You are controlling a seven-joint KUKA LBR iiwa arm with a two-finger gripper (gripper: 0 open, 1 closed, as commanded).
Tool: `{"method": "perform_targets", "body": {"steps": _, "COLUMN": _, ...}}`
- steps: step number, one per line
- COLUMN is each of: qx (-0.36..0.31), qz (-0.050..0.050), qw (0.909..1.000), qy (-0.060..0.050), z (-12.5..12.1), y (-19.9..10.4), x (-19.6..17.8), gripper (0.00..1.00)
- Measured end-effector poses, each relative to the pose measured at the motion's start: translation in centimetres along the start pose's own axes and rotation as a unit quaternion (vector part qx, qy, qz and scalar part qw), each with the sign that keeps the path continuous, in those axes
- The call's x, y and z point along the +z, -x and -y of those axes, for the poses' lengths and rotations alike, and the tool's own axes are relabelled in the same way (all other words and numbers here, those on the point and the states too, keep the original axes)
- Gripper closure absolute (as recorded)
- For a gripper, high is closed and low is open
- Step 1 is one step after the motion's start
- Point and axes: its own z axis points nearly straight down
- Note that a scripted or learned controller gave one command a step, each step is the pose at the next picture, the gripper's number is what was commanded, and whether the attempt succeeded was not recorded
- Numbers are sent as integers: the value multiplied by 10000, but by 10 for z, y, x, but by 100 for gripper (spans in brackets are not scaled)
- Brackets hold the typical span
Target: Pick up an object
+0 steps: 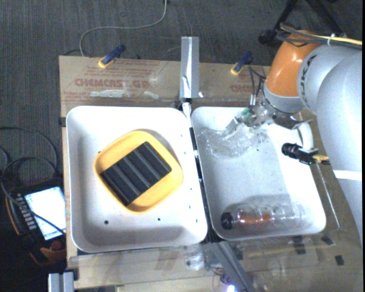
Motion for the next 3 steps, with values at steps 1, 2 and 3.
{"method": "perform_targets", "body": {"steps": 1, "qx": -28, "qz": -78, "qw": 9999, "qy": -80, "z": 52, "y": 49, "x": -25, "gripper": 0}}
{"method": "perform_targets", "body": {"steps": 2, "qx": 128, "qz": -57, "qw": 9999, "qy": -42, "z": -5, "y": 15, "x": 14, "gripper": 0}}
{"method": "perform_targets", "body": {"steps": 3, "qx": 137, "qz": -29, "qw": 9999, "qy": -35, "z": -16, "y": -28, "x": 13, "gripper": 0}}
